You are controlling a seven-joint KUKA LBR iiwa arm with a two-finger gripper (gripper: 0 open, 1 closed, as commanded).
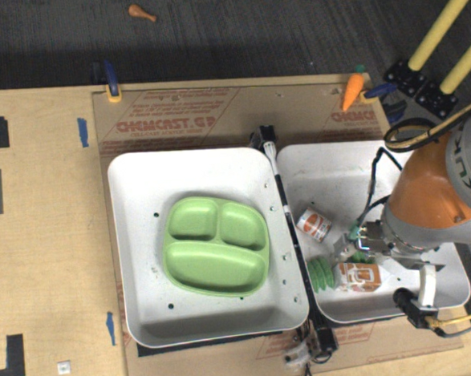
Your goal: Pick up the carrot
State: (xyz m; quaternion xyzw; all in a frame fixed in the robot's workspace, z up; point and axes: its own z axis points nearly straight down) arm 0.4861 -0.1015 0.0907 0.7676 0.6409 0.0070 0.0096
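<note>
A small orange carrot (353, 91) with a green top lies on the brown board just behind the right bin (330, 164), outside it. My gripper (360, 245) is down inside the right bin, well in front of the carrot and apart from it. It hovers over a pile of small items, and the wrist hides its tip. The grey arm with its orange band (429, 198) comes in from the right over the bin's right half.
Under the gripper lie a small can (313, 224), a green ridged item (322, 275) and an orange-and-white packet (360, 277). The left bin (142, 230) holds a green divided plate (217, 245). Another small orange object (141, 13) lies on the dark floor beyond the bench.
</note>
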